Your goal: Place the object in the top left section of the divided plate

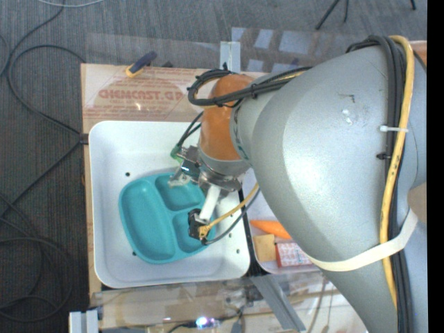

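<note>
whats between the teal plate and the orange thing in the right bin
In the camera view, only bare white floor of the left bin and its right wall lie between the teal plate and the orange thing.

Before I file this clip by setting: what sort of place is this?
Probably a robot lab: a grey arm reaches over a white bin holding a teal divided plate, on a bench above carpet.

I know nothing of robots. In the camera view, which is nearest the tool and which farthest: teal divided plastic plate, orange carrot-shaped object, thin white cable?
1. The teal divided plastic plate, in the left white bin, right beneath the tool.
2. The orange carrot-shaped object, to the tool's lower right in the view.
3. The thin white cable, far off at the view's top left.
</note>
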Robot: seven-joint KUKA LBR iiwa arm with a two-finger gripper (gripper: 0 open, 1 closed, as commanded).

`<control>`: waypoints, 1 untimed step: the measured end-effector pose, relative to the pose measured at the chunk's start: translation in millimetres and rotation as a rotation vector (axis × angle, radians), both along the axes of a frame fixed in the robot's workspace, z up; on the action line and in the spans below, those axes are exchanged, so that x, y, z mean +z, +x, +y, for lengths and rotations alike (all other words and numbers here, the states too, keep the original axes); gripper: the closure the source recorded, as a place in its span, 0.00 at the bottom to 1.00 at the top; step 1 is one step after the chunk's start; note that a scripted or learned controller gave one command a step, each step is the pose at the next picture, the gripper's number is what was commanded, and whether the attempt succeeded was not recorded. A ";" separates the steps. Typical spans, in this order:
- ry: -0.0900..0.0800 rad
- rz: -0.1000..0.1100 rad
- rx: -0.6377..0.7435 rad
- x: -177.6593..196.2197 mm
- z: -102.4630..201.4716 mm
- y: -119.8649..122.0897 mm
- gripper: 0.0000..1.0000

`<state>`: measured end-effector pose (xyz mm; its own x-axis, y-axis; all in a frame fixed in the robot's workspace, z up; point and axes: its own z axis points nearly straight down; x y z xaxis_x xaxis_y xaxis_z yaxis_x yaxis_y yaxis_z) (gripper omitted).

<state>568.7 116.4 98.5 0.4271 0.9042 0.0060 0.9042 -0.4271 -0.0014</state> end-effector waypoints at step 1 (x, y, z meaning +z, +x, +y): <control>-0.006 0.011 -0.003 5.4 -4.2 -2.1 1.00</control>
